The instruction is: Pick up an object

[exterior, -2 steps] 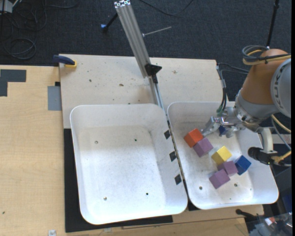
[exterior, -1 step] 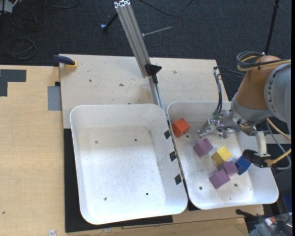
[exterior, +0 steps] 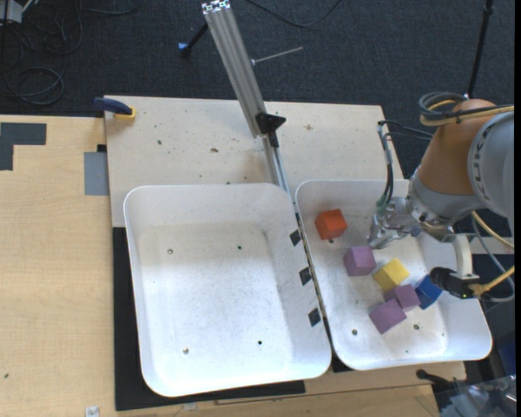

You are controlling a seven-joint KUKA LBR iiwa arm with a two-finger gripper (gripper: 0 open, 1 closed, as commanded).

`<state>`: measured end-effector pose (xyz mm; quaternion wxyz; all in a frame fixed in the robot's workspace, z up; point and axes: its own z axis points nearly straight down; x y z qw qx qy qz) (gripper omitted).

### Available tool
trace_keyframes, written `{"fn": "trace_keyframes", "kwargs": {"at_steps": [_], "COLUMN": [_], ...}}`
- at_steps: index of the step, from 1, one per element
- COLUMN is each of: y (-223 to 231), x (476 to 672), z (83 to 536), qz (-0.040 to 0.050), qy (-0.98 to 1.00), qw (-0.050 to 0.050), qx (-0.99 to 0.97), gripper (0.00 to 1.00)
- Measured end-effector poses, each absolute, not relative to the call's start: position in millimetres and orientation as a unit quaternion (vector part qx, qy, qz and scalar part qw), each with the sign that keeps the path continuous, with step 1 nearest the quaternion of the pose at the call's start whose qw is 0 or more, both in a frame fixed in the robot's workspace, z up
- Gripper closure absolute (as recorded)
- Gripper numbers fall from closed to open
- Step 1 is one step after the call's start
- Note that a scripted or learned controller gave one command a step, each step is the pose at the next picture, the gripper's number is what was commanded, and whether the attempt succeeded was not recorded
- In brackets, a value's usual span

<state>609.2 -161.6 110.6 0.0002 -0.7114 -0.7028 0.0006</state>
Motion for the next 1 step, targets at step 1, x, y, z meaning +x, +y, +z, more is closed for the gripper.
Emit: {"fn": "trace_keyframes", "kwargs": {"at_steps": [1], "y": [-165.6], "x": [609.9], "z": [153.3], "qz": [-0.0005], "qy": [-0.703], "qw": [-0.001], "qx": [-0.711], "gripper": [1.0]}}
